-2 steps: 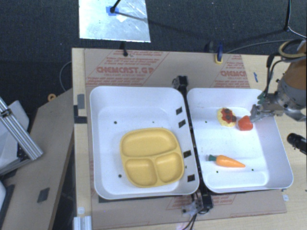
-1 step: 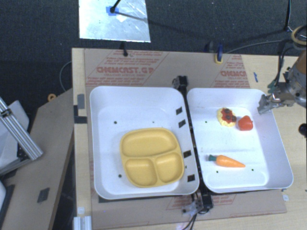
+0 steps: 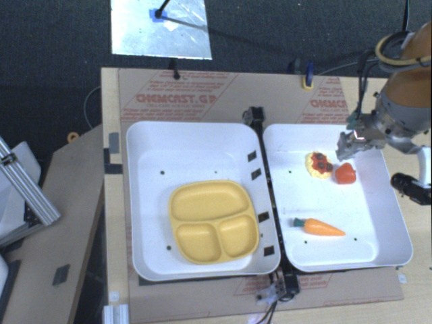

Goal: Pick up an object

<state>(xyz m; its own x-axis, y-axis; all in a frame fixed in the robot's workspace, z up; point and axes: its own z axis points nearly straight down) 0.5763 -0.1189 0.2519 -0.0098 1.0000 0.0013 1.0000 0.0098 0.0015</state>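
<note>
In the right bin (image 3: 378, 248) lie an orange toy carrot (image 3: 320, 227) near the front, a red toy tomato (image 3: 345, 173) toward the back, and a small yellow piece with red and dark toppings (image 3: 318, 165) just left of it. My gripper (image 3: 347, 145) hangs over the back right of that bin, just above and behind the tomato. Nothing shows between its fingers.
The left bin (image 3: 145, 181) holds a yellow three-compartment tray (image 3: 212, 219). A black divider clip strip (image 3: 263, 181) runs between the bins. A silver square plate (image 3: 159, 19) lies behind the bench. A black part (image 3: 410, 187) juts in at the right bin's rim.
</note>
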